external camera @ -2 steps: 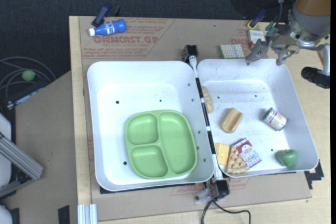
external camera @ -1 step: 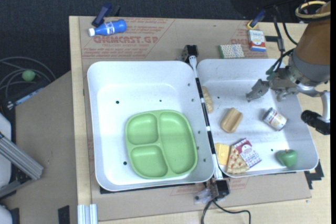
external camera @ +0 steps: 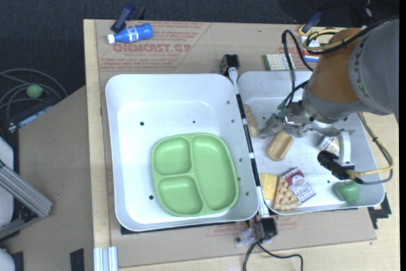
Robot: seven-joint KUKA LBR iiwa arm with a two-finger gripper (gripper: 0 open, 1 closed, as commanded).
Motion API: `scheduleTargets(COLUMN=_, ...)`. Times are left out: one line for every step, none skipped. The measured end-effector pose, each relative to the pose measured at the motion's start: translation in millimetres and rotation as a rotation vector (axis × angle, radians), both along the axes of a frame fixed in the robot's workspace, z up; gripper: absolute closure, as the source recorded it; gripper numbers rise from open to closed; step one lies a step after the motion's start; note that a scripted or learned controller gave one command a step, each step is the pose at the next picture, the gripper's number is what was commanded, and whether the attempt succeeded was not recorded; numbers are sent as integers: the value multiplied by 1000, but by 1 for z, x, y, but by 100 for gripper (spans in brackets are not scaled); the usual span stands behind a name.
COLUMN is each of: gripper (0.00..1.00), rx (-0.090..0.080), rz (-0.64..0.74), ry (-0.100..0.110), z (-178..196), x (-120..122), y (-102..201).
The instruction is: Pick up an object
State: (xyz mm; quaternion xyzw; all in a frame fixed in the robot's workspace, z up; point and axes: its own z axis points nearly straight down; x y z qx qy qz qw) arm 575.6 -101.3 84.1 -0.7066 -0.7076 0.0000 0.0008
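My gripper [external camera: 287, 127] hangs low over the left part of the right bin [external camera: 266, 87], below the grey and orange wrist. Just under it lies a tan roll-shaped piece [external camera: 279, 147], touching or nearly touching the gripper's tip. A smaller tan piece [external camera: 252, 121] lies by the bin's left wall. Towards the front are a yellow wedge [external camera: 269, 186], a red and white packet [external camera: 298, 185] and a waffle-like piece [external camera: 285, 201]. A green object [external camera: 347, 191] sits at the front right, and a white and black item [external camera: 334, 146] lies right of the gripper.
The left bin [external camera: 127, 98] holds a green divided plate [external camera: 193, 173]. A blue and white bottle [external camera: 130, 33] lies on the bench behind the bins. The arm's bulk covers the right bin's back right corner. Cables run along the bin's right side.
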Motion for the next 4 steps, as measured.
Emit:
scheduleTargets(gripper=0, rx=0, rz=-3, ry=2, z=0, x=-86, y=3)
scheduleTargets(gripper=0, rx=-1, rz=0, ry=-1, z=0, x=-48, y=10)
scheduleTargets(gripper=100, rx=-2, rz=-2, ry=-3, z=10, x=-48, y=10)
scheduleTargets(gripper=100, rx=0, rz=1, ry=-3, z=101, x=-18, y=81)
